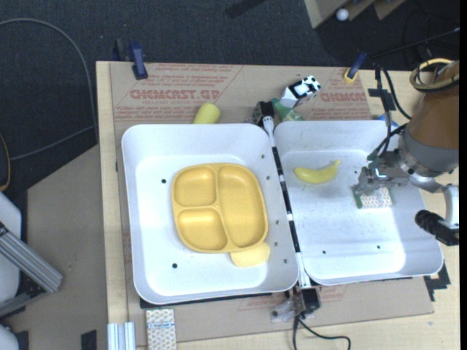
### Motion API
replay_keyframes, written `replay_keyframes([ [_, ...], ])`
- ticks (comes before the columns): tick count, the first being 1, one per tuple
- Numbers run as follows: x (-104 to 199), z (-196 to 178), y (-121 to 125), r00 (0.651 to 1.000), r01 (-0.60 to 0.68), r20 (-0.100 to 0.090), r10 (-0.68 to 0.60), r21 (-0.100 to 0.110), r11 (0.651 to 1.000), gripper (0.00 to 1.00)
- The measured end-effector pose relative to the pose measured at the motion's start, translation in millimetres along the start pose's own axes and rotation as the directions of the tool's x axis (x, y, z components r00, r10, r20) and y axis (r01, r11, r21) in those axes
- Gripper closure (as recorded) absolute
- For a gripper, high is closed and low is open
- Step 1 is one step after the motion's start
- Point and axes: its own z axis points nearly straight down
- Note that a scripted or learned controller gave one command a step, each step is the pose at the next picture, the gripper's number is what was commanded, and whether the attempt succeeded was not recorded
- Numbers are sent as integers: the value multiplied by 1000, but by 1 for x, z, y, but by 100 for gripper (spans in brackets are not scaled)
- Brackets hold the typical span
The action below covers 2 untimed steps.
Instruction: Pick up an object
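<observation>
The claw (372, 184) hangs low over the right bin (350, 257), near its right wall, just above a small greenish patterned packet (373, 199); whether it is released or clenched, I cannot tell. A yellow banana (317, 172) lies to its left in the same bin. In the left bin (146, 195) sits a yellow divided plate (219, 206), overlapping a pale yellow piece (250, 255) at its lower edge.

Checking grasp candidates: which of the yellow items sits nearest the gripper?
The banana, lying in the right bin just left of the gripper. The divided plate and the yellow piece beside it are in the left bin.
</observation>
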Motion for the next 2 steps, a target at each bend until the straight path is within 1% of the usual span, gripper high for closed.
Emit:
replay_keyframes([
  [1,-64,12,23,1000,-2,4,2,-3,1000,100],
  [2,1,-22,19,1000,0,0,0,-2,1000,100],
])
